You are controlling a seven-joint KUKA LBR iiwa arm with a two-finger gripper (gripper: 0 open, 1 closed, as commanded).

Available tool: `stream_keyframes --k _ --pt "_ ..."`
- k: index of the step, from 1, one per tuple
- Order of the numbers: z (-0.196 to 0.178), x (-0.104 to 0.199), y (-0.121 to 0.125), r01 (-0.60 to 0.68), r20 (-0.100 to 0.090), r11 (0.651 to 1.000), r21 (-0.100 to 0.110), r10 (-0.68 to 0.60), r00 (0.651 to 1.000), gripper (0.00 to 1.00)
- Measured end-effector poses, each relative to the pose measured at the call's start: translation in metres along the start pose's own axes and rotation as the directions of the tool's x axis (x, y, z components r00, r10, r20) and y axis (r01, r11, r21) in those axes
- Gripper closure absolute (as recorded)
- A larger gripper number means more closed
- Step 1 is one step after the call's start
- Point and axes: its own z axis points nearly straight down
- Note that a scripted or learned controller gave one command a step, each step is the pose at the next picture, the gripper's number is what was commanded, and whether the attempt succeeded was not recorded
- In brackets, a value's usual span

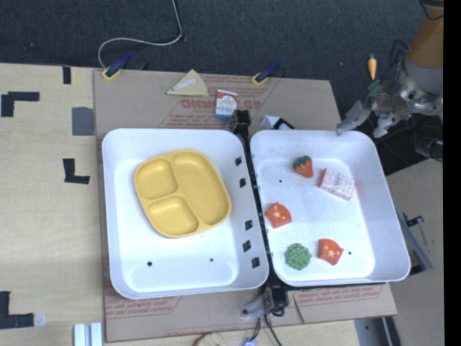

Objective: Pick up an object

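camera view has the gripper (360, 117) outside the right bin (385, 193), finger state i cannot tell, so a descent could strike the rim rather than the strawberry (303, 166)

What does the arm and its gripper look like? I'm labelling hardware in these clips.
At the upper right, the arm shows an orange band above a grey wrist section. Below it, the gripper is grey metal with pale, angular parts, reaching toward the right bin's corner.

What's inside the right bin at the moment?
The right bin holds five pieces: a strawberry, a pink box, two red pieces and a green broccoli-like piece. Their undersides are hidden.
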Motion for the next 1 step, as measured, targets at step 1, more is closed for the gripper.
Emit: stream_keyframes --k 1 --pt "0.1593 0.0468 0.0142 0.001 0.000 1.000 0.000 -0.001 1.000 0.00"
